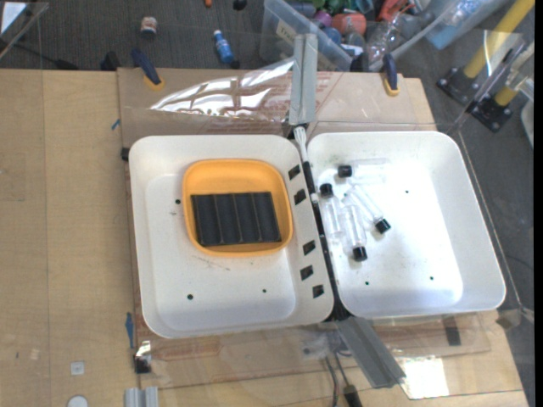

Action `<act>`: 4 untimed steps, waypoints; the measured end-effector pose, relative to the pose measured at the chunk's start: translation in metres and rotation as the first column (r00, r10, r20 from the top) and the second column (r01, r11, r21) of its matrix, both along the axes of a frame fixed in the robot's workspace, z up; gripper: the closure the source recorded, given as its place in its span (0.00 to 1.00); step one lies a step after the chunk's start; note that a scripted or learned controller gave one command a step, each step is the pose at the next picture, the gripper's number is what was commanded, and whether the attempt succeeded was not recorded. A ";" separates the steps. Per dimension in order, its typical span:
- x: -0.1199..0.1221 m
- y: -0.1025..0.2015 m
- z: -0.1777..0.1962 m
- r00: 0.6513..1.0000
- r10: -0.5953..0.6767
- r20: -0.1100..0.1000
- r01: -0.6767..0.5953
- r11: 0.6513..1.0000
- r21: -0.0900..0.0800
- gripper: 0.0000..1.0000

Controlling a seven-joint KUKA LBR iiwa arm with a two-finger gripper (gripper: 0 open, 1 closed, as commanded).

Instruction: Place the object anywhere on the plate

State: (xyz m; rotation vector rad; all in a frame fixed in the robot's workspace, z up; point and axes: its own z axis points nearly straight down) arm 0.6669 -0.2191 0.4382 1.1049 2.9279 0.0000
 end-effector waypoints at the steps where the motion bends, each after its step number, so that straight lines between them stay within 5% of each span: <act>1: -0.004 -0.003 0.000 0.976 0.218 -0.004 -0.218 0.976 0.001 1.00; 2: -0.008 -0.001 0.000 0.917 0.398 -0.006 -0.398 0.917 0.001 1.00; 3: -0.006 -0.002 0.000 0.751 0.661 -0.005 -0.661 0.751 -0.003 1.00; 4: 0.000 -0.002 0.000 0.534 0.846 -0.006 -0.846 0.534 -0.007 1.00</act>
